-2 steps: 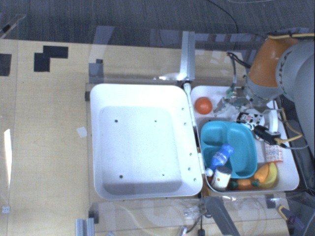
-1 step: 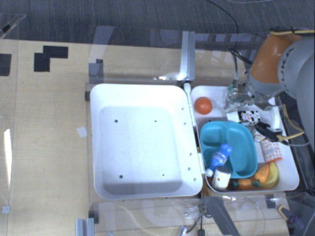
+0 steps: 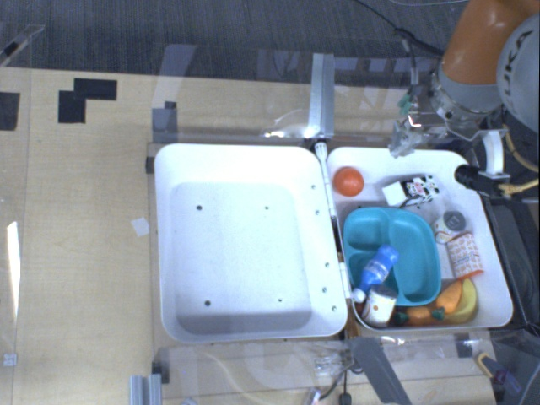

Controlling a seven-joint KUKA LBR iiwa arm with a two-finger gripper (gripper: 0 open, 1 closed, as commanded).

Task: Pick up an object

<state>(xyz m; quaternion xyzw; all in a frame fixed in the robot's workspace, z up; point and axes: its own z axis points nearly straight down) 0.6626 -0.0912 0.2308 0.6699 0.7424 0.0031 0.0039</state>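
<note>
Above the right bin's (image 3: 485, 306) far rim, pincer (image 3: 403, 138) hovering, state unclear, orange ball (image 3: 348, 180) and blue tray (image 3: 395, 251) below.

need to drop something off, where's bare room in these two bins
The left bin has its whole white floor bare. The right bin is crowded: blue tray, bottle, orange ball, packets; only a strip along its far wall.

A pale wooden bench (image 3: 76, 251) spreads under even, soft light, with black square marks (image 3: 84, 98) near its far left. Beyond it runs dark grey carpet (image 3: 211, 15), crossed by thin cables (image 3: 380, 11). A metal post (image 3: 321, 95) stands at the bench's far edge, and clear plastic sheeting (image 3: 17, 45) glints at the left.
</note>
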